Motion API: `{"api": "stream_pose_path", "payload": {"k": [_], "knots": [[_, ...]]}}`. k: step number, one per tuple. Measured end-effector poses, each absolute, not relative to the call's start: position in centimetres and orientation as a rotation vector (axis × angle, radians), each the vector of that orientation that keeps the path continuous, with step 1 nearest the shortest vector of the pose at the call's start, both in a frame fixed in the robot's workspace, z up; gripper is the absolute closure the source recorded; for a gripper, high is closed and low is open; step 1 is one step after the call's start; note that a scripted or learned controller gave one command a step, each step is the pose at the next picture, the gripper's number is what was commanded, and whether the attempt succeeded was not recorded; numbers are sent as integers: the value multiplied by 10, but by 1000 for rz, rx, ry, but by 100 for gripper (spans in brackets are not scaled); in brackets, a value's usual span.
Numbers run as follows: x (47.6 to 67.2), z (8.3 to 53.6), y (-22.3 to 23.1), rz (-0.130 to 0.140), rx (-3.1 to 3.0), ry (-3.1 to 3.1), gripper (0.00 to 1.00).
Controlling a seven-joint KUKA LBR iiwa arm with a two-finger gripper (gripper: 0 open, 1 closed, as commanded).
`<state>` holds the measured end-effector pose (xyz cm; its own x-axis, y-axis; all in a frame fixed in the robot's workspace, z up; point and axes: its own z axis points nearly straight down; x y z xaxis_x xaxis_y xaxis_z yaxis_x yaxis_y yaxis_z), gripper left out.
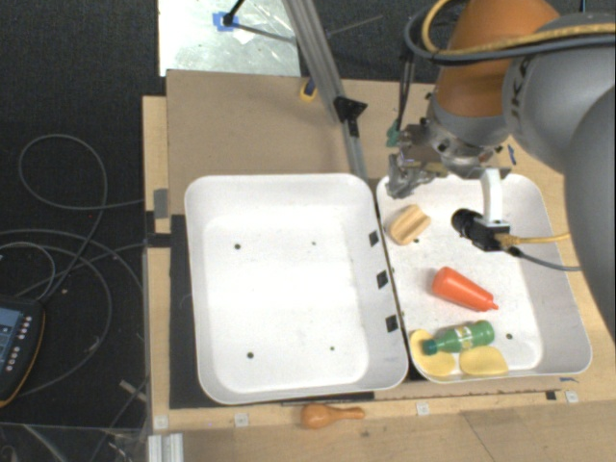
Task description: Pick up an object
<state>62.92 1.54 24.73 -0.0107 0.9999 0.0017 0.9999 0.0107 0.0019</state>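
We see the gripper (408,183) low over the right bin (553,340), just above a tan block (407,224); can't tell from here what it has. Carrot (463,289), green bottle (462,336) and yellow pieces (481,361) sit nearer the front.
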Motion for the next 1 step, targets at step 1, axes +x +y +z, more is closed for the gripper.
{"api": "stream_pose_path", "payload": {"k": [1], "knots": [[646, 238, 69, 5, 2210, 2233, 100]]}}
